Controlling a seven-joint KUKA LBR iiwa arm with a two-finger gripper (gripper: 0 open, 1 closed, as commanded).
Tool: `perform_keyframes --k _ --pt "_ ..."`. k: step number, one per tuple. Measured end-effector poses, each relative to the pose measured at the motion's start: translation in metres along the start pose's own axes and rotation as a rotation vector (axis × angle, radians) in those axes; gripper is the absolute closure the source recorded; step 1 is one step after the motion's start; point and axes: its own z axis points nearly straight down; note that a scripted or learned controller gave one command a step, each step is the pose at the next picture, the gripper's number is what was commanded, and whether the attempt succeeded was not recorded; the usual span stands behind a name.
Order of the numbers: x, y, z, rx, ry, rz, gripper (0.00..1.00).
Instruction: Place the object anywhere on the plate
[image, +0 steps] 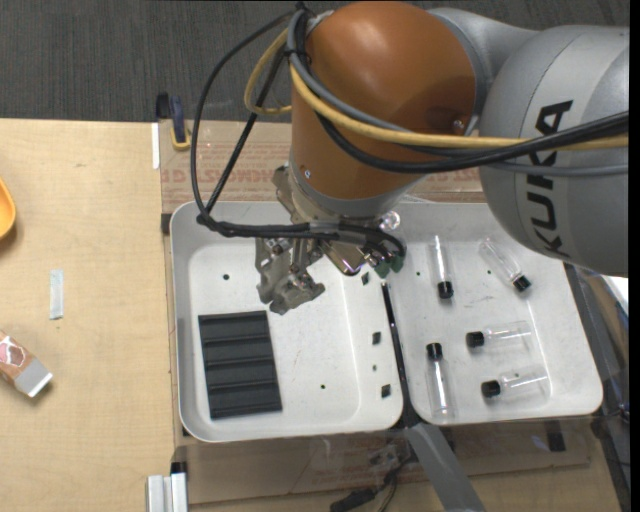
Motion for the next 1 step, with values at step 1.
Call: perform_keyframes --k 1 --pt "0.0011 0.0009 0.0212 0.0 0.002 -0.075 1.0"
